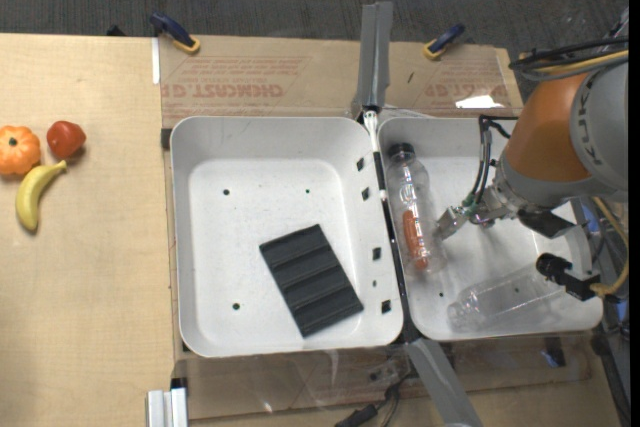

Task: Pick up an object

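1. Two shallow white bins are sitting side by side in the middle of the frame on a sheet of cardboard (300, 75), which is being held at the top by two clamps, probably to keep the whole setup from sliding on the worktop (80, 315).
2. The left bin (190, 245) is holding a black ribbed block (311, 279), which is lying flat and slanted in its lower middle, well apart from the arm.
3. The right bin (440, 320) is holding two bottles. A clear bottle with an orange label (410, 210) is lying lengthwise along the bin's left wall, cap toward the top of the frame. A second clear bottle (500, 300) is lying on its side near the lower edge of the bin.
4. The arm (560, 135) is reaching in from the right of the frame and hanging over the right bin, so one of the bottles looks like the likely target of the pick.
5. The pincer (452, 220) is hovering just to the right of the labelled bottle, near its lower half. It is too small and cluttered here to say whether it is spread or pressed together; I cannot tell. Nothing is visibly being held, so the pick is not yet done.
6. At the left of the frame a tomato (65, 138), an orange fruit (17, 151) and a banana (35, 195) are resting on the bare worktop, outside the bins and out of play.
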